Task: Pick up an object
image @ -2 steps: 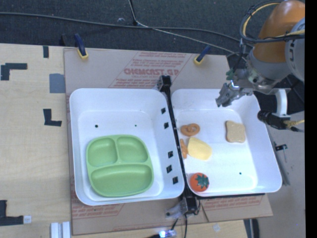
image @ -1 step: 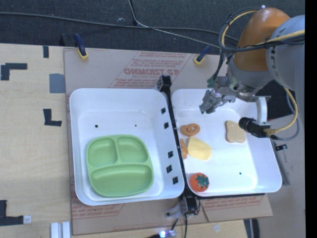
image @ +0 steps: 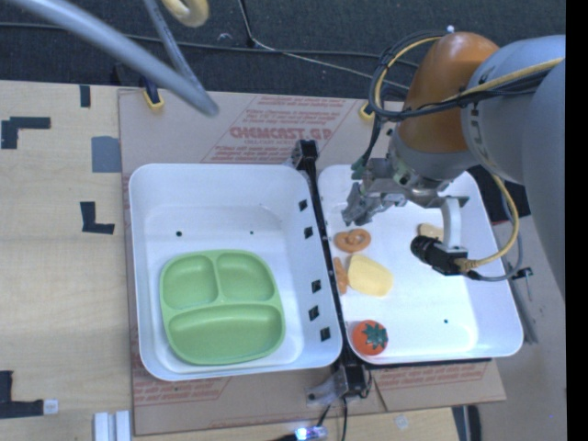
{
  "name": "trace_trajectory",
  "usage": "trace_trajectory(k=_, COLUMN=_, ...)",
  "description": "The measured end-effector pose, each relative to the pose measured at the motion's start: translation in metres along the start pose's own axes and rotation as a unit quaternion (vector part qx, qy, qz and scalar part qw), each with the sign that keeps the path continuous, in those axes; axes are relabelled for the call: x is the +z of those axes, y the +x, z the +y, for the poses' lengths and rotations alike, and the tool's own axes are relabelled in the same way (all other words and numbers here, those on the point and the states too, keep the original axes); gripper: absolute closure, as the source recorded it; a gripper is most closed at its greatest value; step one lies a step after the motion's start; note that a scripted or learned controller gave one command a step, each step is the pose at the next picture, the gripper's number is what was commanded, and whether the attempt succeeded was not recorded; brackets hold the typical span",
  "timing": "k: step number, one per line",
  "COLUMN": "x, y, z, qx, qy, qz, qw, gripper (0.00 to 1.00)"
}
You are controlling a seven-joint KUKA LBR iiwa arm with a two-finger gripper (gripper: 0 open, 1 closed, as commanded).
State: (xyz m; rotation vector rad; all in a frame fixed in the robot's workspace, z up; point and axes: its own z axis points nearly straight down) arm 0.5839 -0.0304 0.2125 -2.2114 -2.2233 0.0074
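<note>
Pincer (image: 360,208): poised right of centre, low over the right bin's (image: 487,338) upper-left corner; whether its tips are apart or together, I cannot tell. Nothing is seen held; pick judged not yet made.

Left bin (image: 147,191): green tray (image: 220,306), lower left.

Right bin: yellow piece (image: 370,275), tomato (image: 370,336), orange slice (image: 352,240) along the divider, crowding that wall; roomier floor lies lower right.

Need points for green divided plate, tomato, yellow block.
green divided plate (image: 221,306): camera view, ridge between its compartments.
tomato (image: 371,336): camera view, middle of its red body.
yellow block (image: 370,276): camera view, centre of its top face.
</note>
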Motion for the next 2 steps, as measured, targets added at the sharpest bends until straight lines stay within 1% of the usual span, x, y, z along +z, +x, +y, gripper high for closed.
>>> trace_trajectory(k=1, x=0.006, y=0.047, z=-0.019, qx=0.000, qy=0.000, qz=0.000, qw=1.0000, gripper=1.00)
trace_trajectory(k=2, x=-0.006, y=0.104, z=-0.026, qx=-0.001, qy=-0.001, qz=0.000, qw=1.0000, gripper=1.00)
